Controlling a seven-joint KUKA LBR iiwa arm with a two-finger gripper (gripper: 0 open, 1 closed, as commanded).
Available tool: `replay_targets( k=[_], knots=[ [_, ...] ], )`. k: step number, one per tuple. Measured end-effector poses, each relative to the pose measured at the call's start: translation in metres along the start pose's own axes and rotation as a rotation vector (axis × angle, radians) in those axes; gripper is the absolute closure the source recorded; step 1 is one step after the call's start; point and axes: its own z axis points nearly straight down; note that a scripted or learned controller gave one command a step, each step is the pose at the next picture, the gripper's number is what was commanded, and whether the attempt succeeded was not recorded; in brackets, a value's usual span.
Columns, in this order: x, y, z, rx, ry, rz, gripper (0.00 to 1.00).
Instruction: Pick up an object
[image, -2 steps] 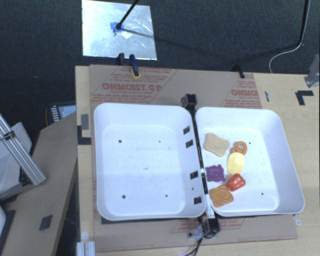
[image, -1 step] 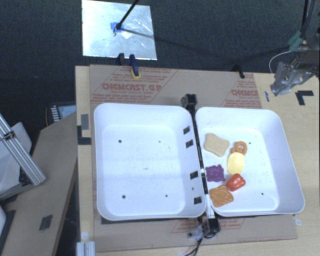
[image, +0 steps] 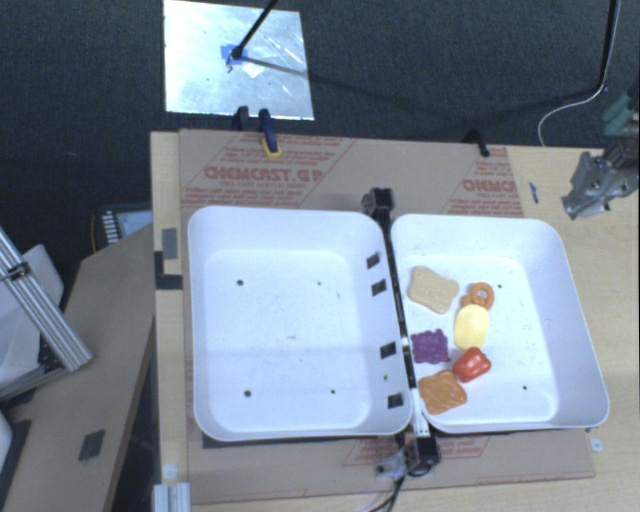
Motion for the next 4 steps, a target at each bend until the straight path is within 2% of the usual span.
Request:
replay_targets(
  k=[1,2,4],
  knots=[
    [0.064,0.001,0.001,0.001,0.002,-0.01,1.0],
    [0.166,0.0,0.001,0.001,0.003,-0.014,1.0],
    [0.267,0.0,0.001,0.002,0.002,-0.008,1.0]
  ],
)
